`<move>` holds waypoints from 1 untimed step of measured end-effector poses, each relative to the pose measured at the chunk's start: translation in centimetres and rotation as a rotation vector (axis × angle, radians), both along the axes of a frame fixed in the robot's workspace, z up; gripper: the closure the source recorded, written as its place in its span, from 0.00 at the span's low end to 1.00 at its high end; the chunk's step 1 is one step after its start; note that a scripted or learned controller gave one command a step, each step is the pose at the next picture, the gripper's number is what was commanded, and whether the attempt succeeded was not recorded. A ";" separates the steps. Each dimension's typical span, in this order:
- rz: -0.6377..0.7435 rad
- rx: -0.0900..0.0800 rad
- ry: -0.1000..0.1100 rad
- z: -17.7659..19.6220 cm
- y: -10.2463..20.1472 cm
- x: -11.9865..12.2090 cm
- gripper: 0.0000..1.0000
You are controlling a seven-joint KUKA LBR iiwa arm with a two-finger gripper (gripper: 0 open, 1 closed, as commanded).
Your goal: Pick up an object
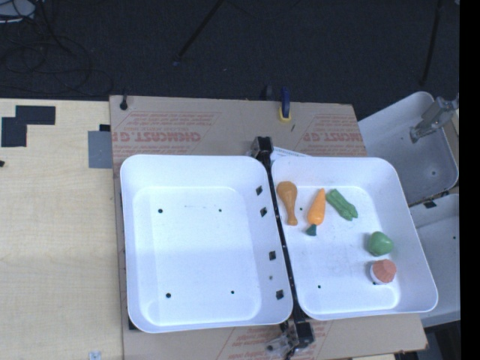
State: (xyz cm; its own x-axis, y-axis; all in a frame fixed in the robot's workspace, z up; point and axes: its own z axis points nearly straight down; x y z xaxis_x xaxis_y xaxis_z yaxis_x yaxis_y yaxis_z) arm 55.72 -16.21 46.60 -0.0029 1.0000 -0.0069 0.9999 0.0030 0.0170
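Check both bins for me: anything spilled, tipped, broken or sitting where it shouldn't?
Nothing stands out. The right bin holds five toy foods lying apart from one another: a drumstick, a carrot, a green pod, a green pepper and a red-topped piece. None is over a rim or on the bench.

The bench (52,223) is light wood. A brown cardboard sheet (195,126) lies flat on it. Two shallow white bins rest on the sheet, touching: the left bin (135,238) and right bin (409,223).
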 end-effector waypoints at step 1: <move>0.004 0.006 0.021 -0.1 0.3 -0.2 1.00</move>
State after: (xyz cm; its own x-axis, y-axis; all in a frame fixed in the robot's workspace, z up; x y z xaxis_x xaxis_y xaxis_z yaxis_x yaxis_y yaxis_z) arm 55.53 -15.94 46.52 -0.0074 1.0000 -0.0012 1.0000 0.0074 -0.0040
